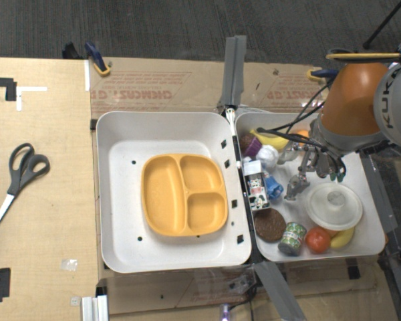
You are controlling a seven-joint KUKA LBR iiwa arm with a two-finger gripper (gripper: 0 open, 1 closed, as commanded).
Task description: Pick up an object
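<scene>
Objects crowd the right bin (367, 246) — tomato (317, 240), green can (293, 238), white lidded bowl (333, 206); gripper (306, 178) hangs low among them, nothing visibly between its fingers; whether they're spread or closed, I cannot tell.

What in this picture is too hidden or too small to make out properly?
- Pincer, camera view: too small and cluttered to tell its state.
- Yellow items at the right bin's back: partly covered by the arm.
- Small carton's label: print too tiny to read.
- Scissors on the bench: blade tips cut off by the left edge.
</scene>
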